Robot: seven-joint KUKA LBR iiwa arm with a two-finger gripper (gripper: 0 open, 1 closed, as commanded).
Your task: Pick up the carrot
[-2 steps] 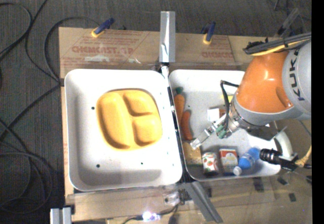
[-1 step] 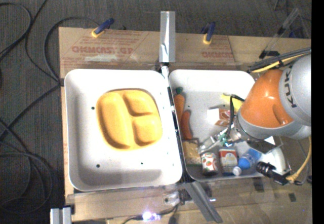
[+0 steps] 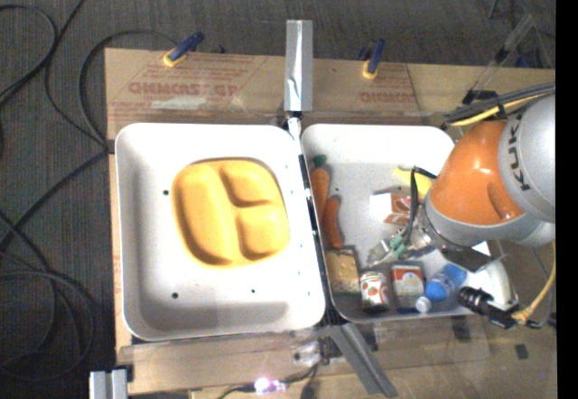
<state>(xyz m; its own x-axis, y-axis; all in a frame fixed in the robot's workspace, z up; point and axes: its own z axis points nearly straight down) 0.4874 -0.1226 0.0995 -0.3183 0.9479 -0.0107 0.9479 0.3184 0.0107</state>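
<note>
Carrot (image 3: 320, 189) lies lengthwise against the right bin's (image 3: 379, 137) left wall, at about 9 o'clock in that bin, touching a red-orange sausage-like item (image 3: 333, 219) just below it. Arm's orange band (image 3: 470, 185) hangs over the bin's 3 o'clock side. Hand (image 3: 397, 248) sits low amid clutter; its state cannot be told. Wall likely restricts approach.

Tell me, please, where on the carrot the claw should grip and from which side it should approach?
Probably grip the carrot at mid-length, coming straight down. It lies flat, lengthwise along the right bin's left wall, with the sausage by its lower end. I would close across its narrow width and keep clear of the wall.
</note>
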